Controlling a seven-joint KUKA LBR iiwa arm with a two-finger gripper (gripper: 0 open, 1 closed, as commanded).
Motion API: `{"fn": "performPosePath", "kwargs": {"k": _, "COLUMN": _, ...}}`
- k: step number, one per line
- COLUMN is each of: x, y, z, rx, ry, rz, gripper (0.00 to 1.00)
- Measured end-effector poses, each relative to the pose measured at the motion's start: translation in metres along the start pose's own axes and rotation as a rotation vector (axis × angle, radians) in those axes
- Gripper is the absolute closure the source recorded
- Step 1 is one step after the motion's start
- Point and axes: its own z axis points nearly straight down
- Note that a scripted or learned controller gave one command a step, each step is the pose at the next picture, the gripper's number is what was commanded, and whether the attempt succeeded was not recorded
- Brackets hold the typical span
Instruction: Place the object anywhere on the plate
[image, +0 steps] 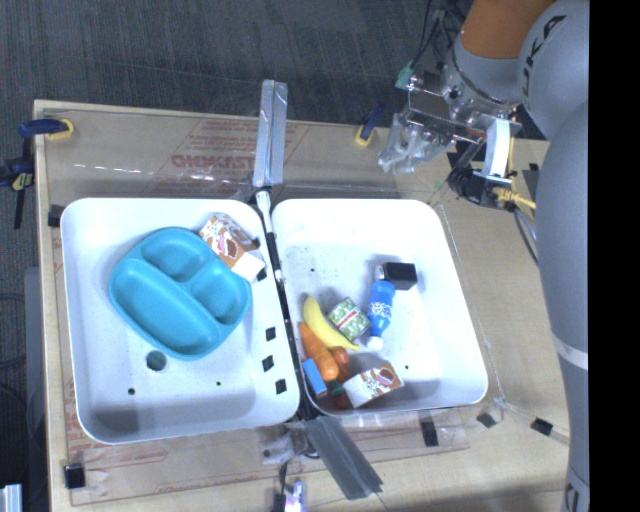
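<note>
A blue plate (180, 290) with three compartments lies in the left bin (90, 400). A small printed carton (232, 243) rests against the plate's far right rim. The right bin (440, 330) holds a banana (320, 322), a green and white carton (348, 318), a blue bottle (381, 303), a black block (400, 272), an orange piece (322, 350) and a red and white carton (375, 380). My gripper (405, 152) hangs above the bench behind the right bin's far edge, open, with nothing between its fingers.
A small dark round thing (155, 361) lies on the left bin's floor in front of the plate. A grey divider bar (268, 135) runs between the bins at the back. The arm's cables (495, 185) hang by the right bin's far corner.
</note>
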Motion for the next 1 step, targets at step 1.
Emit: {"fn": "performPosePath", "kwargs": {"k": 1, "x": 0.0155, "y": -0.0228, "z": -0.0192, "rx": 0.003, "ry": 0.001, "rz": -0.151, "gripper": 1.00}}
